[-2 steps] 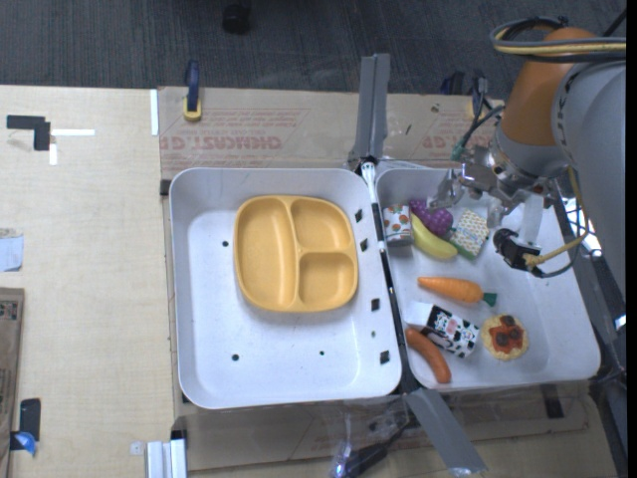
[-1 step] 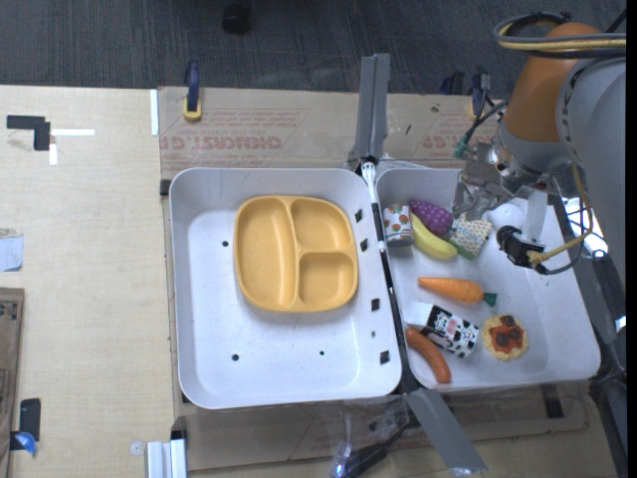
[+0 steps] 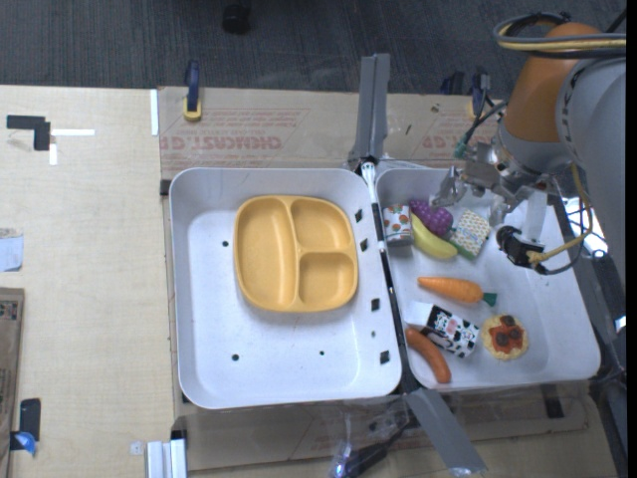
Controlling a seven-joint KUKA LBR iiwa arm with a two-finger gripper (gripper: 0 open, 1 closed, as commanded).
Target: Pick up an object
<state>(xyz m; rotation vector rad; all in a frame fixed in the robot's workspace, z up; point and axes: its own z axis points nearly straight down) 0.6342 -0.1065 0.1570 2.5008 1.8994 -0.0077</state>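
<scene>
The right bin point(image 3: 572, 317) holds several toy foods. A purple grape bunch point(image 3: 431, 214), a yellow banana point(image 3: 434, 239) and a pale green speckled square point(image 3: 470, 232) lie at its back. Beside them, against the left wall, stands a small can point(image 3: 398, 224). An orange carrot point(image 3: 453, 289) lies mid-bin. Nearer the front are a black-and-white cow-patterned piece point(image 3: 453, 330), a sausage point(image 3: 429, 355) and a small pizza point(image 3: 506, 337). My gripper point(image 3: 472, 197) hangs open over the bin's back, just above the green square and the grapes, with nothing between its fingers.
The left bin point(image 3: 199, 366) carries a yellow divided plate point(image 3: 296, 252). A grey divider post point(image 3: 372, 108) rises between the bins at the back. The arm's orange band point(image 3: 542, 83) and black cables point(image 3: 523, 247) overhang the right bin's far right side.
</scene>
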